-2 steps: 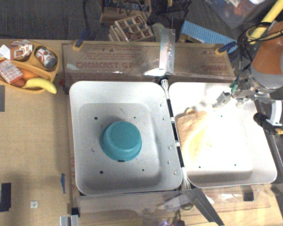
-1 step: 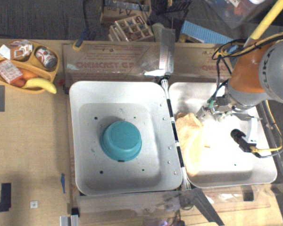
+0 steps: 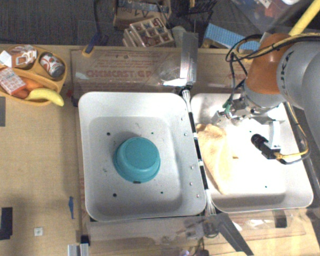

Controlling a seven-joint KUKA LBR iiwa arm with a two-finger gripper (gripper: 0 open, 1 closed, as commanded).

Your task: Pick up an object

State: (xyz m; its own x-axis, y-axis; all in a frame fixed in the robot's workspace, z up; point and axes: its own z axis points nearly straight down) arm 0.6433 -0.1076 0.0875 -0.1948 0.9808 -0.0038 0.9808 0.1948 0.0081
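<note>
I see a limp tan cloth [image 3: 214, 152] lying in the right bin [image 3: 288, 196] (soft, light); I'd pinch a raised fold. Whether the jaws [image 3: 232, 112] are parted, I cannot tell.

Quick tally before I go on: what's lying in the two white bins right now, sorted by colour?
Teal: 1, an upturned bowl in the left bin.
Tan: 1, a floppy cloth-like piece in the right bin, along its left wall.
Total: 2.
The gripper hangs over the right bin's far left corner.
</note>
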